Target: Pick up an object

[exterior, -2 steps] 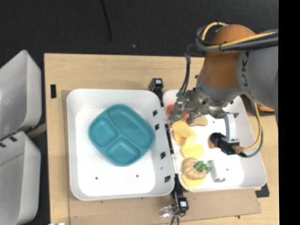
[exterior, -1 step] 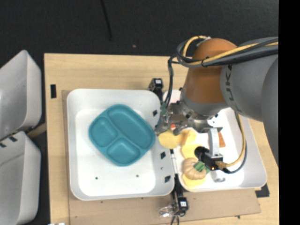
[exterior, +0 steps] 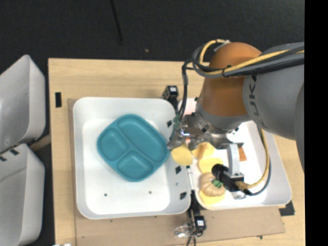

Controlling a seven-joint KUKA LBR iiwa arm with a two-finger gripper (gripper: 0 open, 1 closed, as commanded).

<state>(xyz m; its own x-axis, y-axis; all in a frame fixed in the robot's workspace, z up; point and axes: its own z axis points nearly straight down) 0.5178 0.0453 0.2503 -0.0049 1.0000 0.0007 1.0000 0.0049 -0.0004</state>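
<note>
Nearest the camera, the front rim of the light wooden table [exterior: 128, 229] is seen, with a small metal clip [exterior: 187, 230] at its edge, below the gap between the bins. On the table, two shallow white plastic bins are set side by side. In the right bin [exterior: 274, 188], just right of the divider, a small tan ridged pumpkin-shaped toy [exterior: 210, 186] is seen lying on a flat pale yellow piece [exterior: 211, 198]. Just beyond the pumpkin toy, a rounded yellow lump [exterior: 182, 155] is seen at the divider, directly under the wrist; beside it an orange-yellow wedge [exterior: 202, 150] is partly hidden. A small orange scrap [exterior: 242, 156] lies right of these.

The jaws [exterior: 180, 137] are placed low over the yellow lump; whether they are released or clenched cannot be told, as they are hidden by the wrist.

In the left bin [exterior: 84, 137], a teal plastic three-compartment tray [exterior: 132, 146] is laid flat, left of the lump.

Farther back, the arm's orange band [exterior: 228, 81] and grey body [exterior: 277, 101] are seen above the right bin.
</note>
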